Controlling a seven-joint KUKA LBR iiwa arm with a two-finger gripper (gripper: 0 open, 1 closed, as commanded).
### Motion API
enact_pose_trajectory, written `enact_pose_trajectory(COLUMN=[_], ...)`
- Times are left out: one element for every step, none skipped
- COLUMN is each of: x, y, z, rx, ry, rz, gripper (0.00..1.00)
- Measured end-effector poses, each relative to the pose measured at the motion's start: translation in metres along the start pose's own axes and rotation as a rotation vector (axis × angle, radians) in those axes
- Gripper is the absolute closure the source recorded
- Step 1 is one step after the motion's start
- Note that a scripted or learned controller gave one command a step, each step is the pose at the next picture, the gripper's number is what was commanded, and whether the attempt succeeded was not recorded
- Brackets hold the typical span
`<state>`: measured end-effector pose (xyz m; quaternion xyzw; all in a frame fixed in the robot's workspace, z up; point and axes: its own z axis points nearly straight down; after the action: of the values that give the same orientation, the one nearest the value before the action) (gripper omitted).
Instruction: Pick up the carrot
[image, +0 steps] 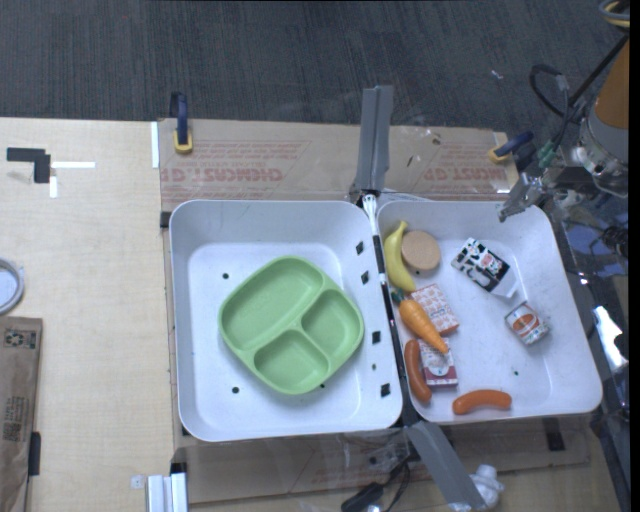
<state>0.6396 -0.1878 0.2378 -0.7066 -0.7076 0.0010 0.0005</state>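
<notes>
Bench (80, 300): pale wood surface bearing two shallow white bins side by side, with brown printed cardboard behind them along the upper middle of the frame. Left bin (190, 330): holds one green divided plate (290, 325) with three compartments, lying near the bin's centre. Right bin (560, 300): holds the remaining items. Carrot (422, 326): orange, lying on a slant at the left side of the right bin, close to the wall shared with the left bin, its upper end just below the banana and its lower end resting over a red-and-white packet (438, 368). Banana (398, 257): yellow, curved, upper left of the right bin, beside a round tan disc (421, 252). Second red-and-white packet (437, 306): just right of the carrot. Two sausages: one (416, 372) running along the bin's left wall below the carrot, one (481, 402) near the bin's lower edge. Black-and-white carton (481, 264): upper middle of the right bin. Small can (527, 324): right of centre. End effector (522, 196): at the upper right corner of the right bin, above its rim, well apart from the carrot; whether it is apart or together cannot be told from this view. Arm (610, 110): enters at the upper right of the frame.
</notes>
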Motion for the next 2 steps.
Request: enact_pose_trajectory(x=[0.003,0.086], y=[-0.035,-0.069], z=[-0.013,0.125], rx=[-0.001,0.001], ry=[0.0,0.001], rz=[0.018,-0.083], gripper=[0.0,0.0])
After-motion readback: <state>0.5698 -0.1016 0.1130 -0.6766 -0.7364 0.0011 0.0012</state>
